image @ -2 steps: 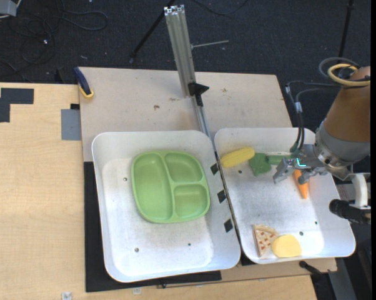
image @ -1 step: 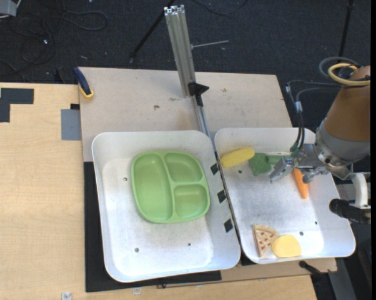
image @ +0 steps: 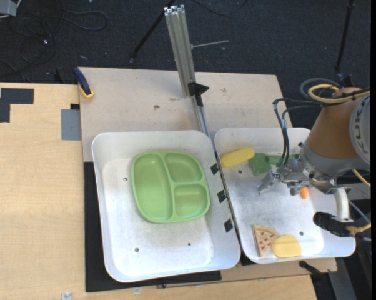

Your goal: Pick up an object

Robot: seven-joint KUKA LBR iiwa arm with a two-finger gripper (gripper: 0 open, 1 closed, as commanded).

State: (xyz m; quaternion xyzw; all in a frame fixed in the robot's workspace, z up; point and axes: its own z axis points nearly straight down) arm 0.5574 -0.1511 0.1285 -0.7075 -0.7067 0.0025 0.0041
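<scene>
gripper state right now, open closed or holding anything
Gripper: cannot be told; it sits low in the right bin beside the green object.

The worktop (image: 144, 99) is a pale board, with a lighter wooden surface (image: 32, 186) at nine o'clock carrying grey and black patches. An aluminium post (image: 182, 49) rises at twelve o'clock, slanting slightly. At ten o'clock, on the board's corner, lies a blue-and-yellow handled tool (image: 84, 84). Black cables (image: 50, 24) snake over the dark floor (image: 269, 30) beyond.
</scene>
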